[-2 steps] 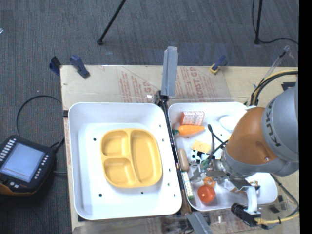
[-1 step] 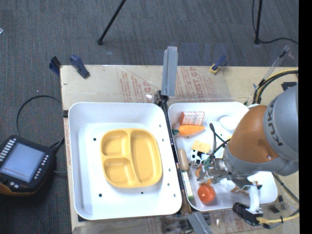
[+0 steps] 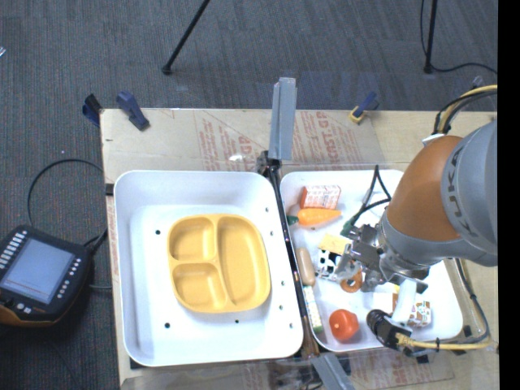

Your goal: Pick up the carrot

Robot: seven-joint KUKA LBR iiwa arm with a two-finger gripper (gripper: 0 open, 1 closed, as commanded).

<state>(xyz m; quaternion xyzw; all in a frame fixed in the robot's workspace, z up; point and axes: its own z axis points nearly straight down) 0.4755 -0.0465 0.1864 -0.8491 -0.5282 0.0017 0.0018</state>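
Claw hangs low inside the right bin, under the orange band of the arm; whether it is released or clenched I cannot tell, because the wrist hides most of it. No carrot sits in it.

The carrot lies on the bin floor, up and to the left of the claw, well apart from it. It lies almost flat across the view, its thin tip pointing toward the claw's side. Just above the carrot, touching or nearly touching, is a small red and white box. Between carrot and claw lies a yellow piece, and beside the claw a black and white toy. Left of the claw, along the bin wall, lies a pale stick-shaped thing. Below the claw sits a red tomato. Far to the left, in the other bin, rests a yellow divided plate.

In my judgement the step in hand is the approach: the carrot is not yet reached. The next move calls for a shift up and left until the claw is above the middle of the carrot, with the grip turned across its narrow width. The box so close behind may get in the way of one side, so the descent should be exact.
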